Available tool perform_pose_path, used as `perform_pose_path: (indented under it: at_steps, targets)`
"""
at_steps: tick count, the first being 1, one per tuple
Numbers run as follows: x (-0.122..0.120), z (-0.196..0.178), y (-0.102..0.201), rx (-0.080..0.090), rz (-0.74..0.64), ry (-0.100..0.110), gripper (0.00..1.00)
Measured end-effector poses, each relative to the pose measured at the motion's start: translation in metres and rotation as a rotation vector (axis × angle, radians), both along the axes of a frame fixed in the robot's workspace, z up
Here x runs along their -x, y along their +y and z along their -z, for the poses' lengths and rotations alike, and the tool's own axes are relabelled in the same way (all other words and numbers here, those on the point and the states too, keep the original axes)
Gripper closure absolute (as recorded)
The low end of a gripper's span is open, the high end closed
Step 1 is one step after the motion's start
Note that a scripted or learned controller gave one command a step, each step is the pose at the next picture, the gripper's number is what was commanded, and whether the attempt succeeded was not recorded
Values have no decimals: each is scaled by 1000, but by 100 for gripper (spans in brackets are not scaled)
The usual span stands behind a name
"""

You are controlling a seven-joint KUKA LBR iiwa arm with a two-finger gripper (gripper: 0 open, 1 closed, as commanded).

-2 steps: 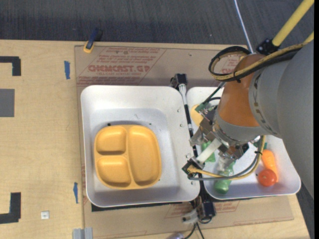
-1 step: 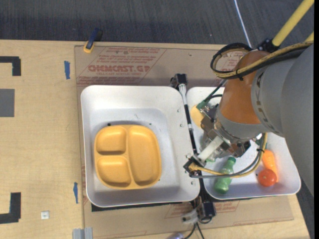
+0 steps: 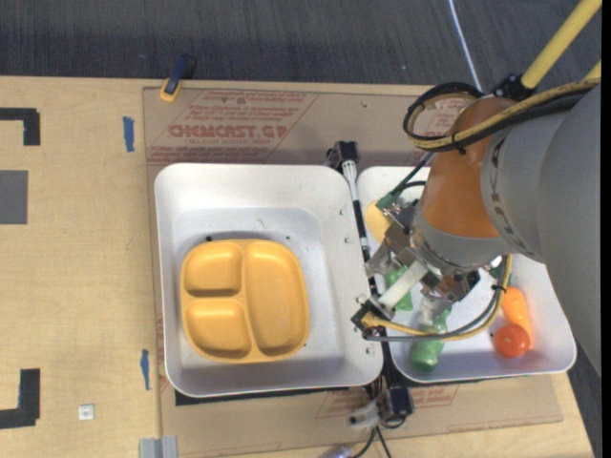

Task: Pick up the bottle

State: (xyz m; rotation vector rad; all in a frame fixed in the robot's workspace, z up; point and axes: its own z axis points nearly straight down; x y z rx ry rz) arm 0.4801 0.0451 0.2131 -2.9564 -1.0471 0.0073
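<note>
Item 1, hidden/unclear: my arm (image 3: pixel 539 179), grey w/ orange band (image 3: pixel 456 184), comes in from the right and covers most of the right bin (image 3: pixel 552 359); the bin's upper part and centre can't be seen under it. My gripper (image 3: pixel 420 299) sits low over that bin's left half, tangled visually w/ white brackets, black wiring and a yellow cable (image 3: pixel 449 333) looping under it. Can't tell whether the gripper is spread or pressed together, and can't tell if anything is pinched in it. Item 2, bottle (image 3: pixel 427 353): in right bin, near its front-left corner, close to the wall shared w/ the left bin. Its visible end pokes out just below my gripper, toward the front rim; the upper part runs up under the gripper and is lost there. A 2nd green patch shows higher, beside the white bracket; can't say if it is the same obj. Touching gripper or not: unclear. Item 3, bottle look: green, rounded end, smooth, slightly glossy; only a short stub visible, cap and label not made out. Item 4, other: orange rounded obj (image 3: pixel 514 330) at right of same bin, apart from bottle. Left bin (image 3: pixel 191 194) holds a yellow 3-compartment plate (image 3: pixel 245 299), well apart from gripper.
</note>
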Motion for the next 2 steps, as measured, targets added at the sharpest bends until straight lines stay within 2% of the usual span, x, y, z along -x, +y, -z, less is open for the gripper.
perform_pose_path:
  at_steps: [1,2]
  targets:
    - [-1,-10,0,0,-1,0,100]
    - [-1,-10,0,0,-1,0,0]
